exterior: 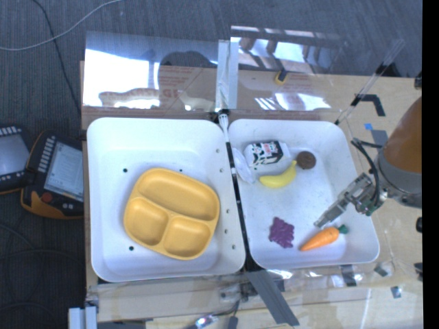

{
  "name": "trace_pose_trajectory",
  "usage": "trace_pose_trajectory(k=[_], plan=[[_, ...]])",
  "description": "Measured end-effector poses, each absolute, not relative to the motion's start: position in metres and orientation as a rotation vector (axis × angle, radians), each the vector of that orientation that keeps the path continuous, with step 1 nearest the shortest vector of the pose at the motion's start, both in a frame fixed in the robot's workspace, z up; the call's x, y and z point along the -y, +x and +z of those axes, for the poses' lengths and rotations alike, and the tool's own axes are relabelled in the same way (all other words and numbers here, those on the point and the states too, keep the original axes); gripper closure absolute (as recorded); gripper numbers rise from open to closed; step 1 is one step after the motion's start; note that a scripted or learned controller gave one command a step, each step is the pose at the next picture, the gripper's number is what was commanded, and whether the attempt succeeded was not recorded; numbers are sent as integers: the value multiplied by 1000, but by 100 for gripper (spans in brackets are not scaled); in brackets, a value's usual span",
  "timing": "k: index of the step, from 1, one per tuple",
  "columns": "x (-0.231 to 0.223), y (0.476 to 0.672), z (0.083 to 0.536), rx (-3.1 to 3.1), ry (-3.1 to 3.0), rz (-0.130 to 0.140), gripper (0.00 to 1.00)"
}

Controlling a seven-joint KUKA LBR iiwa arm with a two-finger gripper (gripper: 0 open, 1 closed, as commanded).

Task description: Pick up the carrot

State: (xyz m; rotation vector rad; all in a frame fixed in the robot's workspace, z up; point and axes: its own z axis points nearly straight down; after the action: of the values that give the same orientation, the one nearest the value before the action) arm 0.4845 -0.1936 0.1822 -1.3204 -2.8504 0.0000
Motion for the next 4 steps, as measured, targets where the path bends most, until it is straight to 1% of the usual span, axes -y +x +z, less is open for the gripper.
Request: trace_pose_trajectory(k=[1, 2, 3, 4], plan=[[199, 486, 284, 2889, -1244, 0, 0], [196, 484, 154, 2802, -1419, 2, 0], [202, 488, 91, 2848, -1353, -1, 0], [201, 490, 101, 2853, -1354, -6, 100]])
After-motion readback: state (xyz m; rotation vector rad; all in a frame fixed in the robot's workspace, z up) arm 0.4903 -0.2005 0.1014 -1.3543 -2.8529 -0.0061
